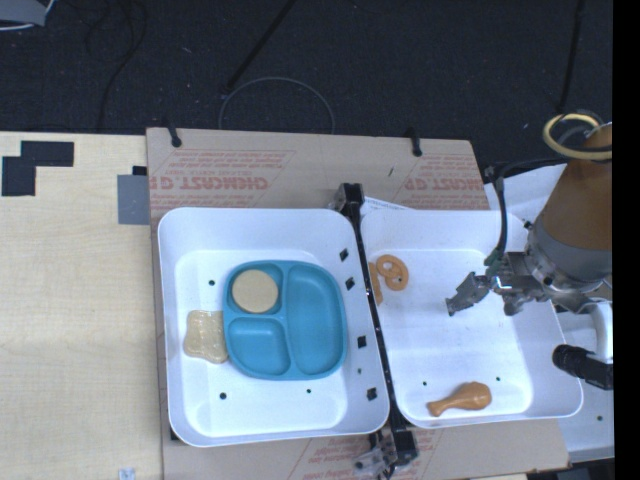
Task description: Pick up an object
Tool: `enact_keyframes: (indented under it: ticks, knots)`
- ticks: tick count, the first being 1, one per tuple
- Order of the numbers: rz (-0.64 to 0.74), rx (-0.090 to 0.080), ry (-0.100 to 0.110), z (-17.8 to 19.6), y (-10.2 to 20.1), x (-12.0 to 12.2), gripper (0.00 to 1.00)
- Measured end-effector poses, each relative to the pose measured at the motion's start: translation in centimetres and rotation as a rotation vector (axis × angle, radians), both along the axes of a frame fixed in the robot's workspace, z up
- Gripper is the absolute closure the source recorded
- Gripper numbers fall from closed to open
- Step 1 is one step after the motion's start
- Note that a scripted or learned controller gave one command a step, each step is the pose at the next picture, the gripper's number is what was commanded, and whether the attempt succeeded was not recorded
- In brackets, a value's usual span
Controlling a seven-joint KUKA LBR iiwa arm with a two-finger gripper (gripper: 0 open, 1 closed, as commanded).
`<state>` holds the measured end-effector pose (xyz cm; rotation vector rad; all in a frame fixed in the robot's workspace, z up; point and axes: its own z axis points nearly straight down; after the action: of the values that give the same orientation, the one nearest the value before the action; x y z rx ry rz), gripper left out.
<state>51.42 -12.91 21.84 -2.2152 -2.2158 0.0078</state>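
In the right bin (540, 393), a brown pretzel (390, 272) lies at the far left corner and a tan chicken drumstick (461, 399) lies near the front wall. My gripper (489, 301) hangs over the right part of this bin, to the right of the pretzel and above the drumstick in the picture. Its fingers (465, 296) stand open with nothing between them. The left bin (185, 238) holds a blue divided plate (300, 333) with a round tan biscuit (254, 290) in its upper left compartment. A pale bread slice (205, 336) lies beside the plate's left edge.
A black divider (365, 308) runs between the two bins. Both bins rest on a cardboard sheet (300, 173) on a light wooden bench (70, 308). The grey arm with its orange band (585, 203) comes in from the right, and dark cables lie behind.
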Motion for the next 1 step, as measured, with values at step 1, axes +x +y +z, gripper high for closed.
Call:
enact_keyframes:
  ticks: [1]
  knots:
    - [-0.001,0.001,0.001,-6.27,0.42,-0.72,0.00]
